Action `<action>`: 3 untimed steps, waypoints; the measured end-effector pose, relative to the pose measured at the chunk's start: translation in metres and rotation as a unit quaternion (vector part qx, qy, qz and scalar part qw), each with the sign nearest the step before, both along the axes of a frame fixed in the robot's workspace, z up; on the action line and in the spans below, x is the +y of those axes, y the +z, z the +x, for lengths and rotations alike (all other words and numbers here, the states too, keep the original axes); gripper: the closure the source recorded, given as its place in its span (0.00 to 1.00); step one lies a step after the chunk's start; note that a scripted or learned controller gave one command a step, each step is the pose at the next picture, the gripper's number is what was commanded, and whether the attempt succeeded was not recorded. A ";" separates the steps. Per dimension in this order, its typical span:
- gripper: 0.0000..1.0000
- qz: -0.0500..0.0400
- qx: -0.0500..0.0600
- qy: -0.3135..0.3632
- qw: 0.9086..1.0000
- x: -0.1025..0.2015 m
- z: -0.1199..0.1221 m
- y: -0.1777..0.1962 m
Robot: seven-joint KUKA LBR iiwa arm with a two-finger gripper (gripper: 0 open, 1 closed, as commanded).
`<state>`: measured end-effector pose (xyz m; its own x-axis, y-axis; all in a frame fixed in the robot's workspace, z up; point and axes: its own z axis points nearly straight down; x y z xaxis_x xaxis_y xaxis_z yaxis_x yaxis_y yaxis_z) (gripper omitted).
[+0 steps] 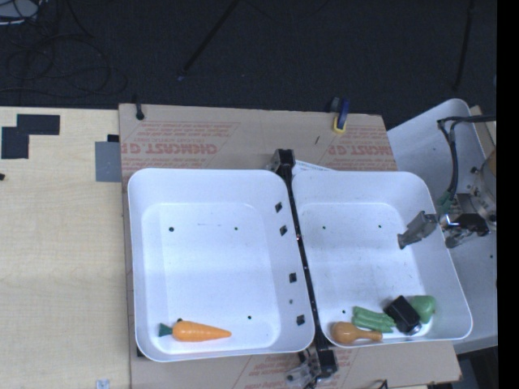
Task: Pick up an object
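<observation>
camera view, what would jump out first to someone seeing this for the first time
An orange carrot lies alone near the front edge of the left bin. In the right bin's front corner sit a green vegetable, a black block and a yellowish gourd, with the tool over that bin's right side.

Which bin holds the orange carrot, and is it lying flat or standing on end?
The carrot lies flat in the left bin, near its front edge, leafy end pointing left.

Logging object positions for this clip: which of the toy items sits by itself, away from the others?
The orange carrot, alone near the front edge of the left bin. The green, black and tan pieces cluster together in the right bin's front corner.
</observation>
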<state>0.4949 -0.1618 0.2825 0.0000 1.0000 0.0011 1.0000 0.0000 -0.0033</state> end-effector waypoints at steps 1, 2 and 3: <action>0.00 0.000 -0.001 0.003 1.000 0.068 0.066 -0.044; 0.00 -0.001 0.001 0.002 1.000 0.069 0.143 -0.181; 0.00 0.000 -0.004 0.003 1.000 0.132 0.150 -0.090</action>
